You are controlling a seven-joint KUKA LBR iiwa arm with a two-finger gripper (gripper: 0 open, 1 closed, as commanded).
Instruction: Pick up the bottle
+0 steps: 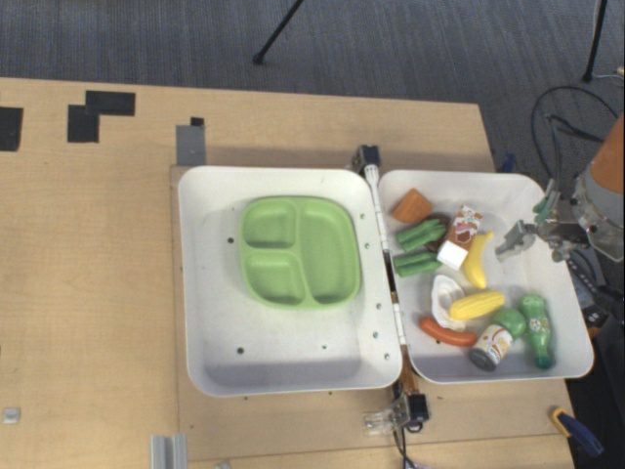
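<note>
Here, knobbly green bottle (536,332), right bin (571,281).

Grey carpet floor (146,18) behind wood bench (88,262).

The arm (604,179) comes into sight as a thick rounded body, pale grey along its lower part, with a broad orange band above it. Below the grey sits a darker, busier wrist section of metal blocks and brackets, dull silver and black. The end effector (518,239) is slim and metallic grey, its thin fingers (510,245) lighter than the dark mount behind them. Thin black cables loop in wide arcs near the arm's upper side, and further dark cabling trails down beside the wrist. Any screws or markings are too small to make out.
</note>
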